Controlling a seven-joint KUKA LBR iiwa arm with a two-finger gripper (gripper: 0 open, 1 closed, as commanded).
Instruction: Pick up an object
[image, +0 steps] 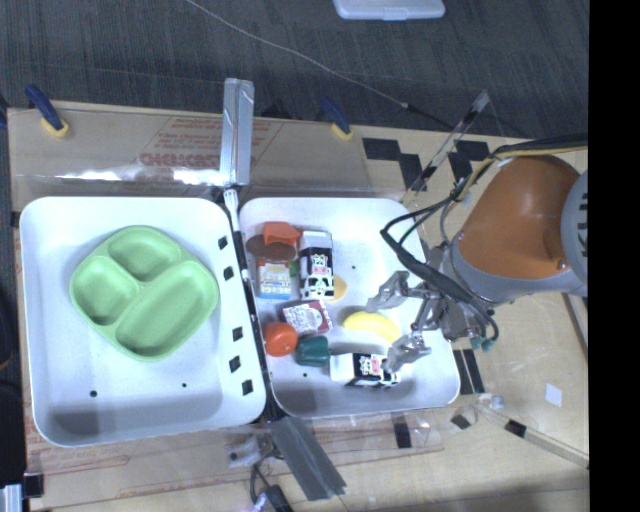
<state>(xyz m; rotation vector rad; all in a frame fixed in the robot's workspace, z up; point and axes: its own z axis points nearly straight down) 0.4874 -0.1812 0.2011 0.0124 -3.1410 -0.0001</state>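
The right bin (400, 225) holds several small items. Among them are an orange-lidded jar (276, 262), a cow-print carton (316, 266), a pink-and-white packet (308, 317), an orange ball (281, 340), a dark green piece (313, 349), a yellow lemon-like piece (368, 325) and a small black-and-white carton (369, 368) lying flat. My gripper (398, 322) hovers low over the bin's right side, just right of the yellow piece. Its fingers are spread open, one finger (387, 293) above and one near the small carton. Nothing sits between them.
A green divided plate (145, 290) lies in the left bin (50, 400). A metal divider strip (237, 130) stands between the bins at the back. Black cables (420, 215) loop from the arm over the right bin's far corner.
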